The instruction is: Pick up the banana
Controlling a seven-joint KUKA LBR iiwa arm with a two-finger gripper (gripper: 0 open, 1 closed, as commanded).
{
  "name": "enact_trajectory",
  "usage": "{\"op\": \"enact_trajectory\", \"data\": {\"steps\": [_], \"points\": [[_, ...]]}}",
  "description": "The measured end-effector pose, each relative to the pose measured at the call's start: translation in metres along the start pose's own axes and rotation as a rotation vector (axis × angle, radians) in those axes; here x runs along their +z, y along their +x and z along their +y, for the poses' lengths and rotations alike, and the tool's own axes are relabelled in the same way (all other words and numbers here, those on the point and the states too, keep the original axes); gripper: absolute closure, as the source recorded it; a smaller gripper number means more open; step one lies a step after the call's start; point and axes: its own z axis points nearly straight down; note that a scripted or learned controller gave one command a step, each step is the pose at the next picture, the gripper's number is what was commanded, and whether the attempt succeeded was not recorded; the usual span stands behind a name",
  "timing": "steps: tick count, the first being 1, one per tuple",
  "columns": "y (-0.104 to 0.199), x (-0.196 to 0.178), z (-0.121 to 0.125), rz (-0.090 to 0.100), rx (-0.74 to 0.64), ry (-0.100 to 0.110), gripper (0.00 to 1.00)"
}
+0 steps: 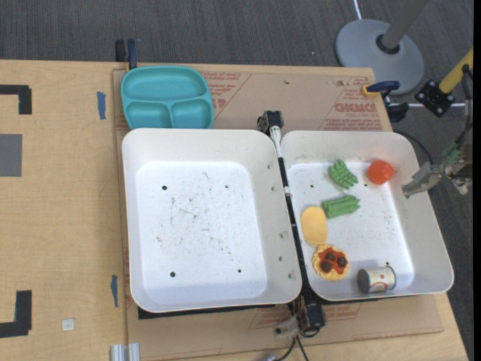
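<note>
The banana [314, 225] is a short, stubby yellow piece lying in the right bin [421, 277], close to its left wall. My gripper [422, 179] shows as a small grey part at the right bin's right rim, well to the right of the banana and a little farther back. It is apart from every object, and nothing is seen held in it.
The right bin also holds two green toy vegetables [343, 174] [341, 206], an orange ball [380, 171], a round pizza-like toy [331, 262] just in front of the banana, and a small can [376, 279]. The left bin [135, 224] is beside it. A teal divided tray [167, 96] sits behind.
</note>
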Motion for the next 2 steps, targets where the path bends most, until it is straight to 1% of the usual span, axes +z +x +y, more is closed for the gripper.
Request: {"op": "enact_trajectory", "data": {"steps": [1, 2], "points": [[0.038, 0.141, -0.004, 0.002, -0.473, 0.002, 0.0], [0.079, 0.19, -0.013, -0.007, -0.374, -0.01, 0.0]]}}
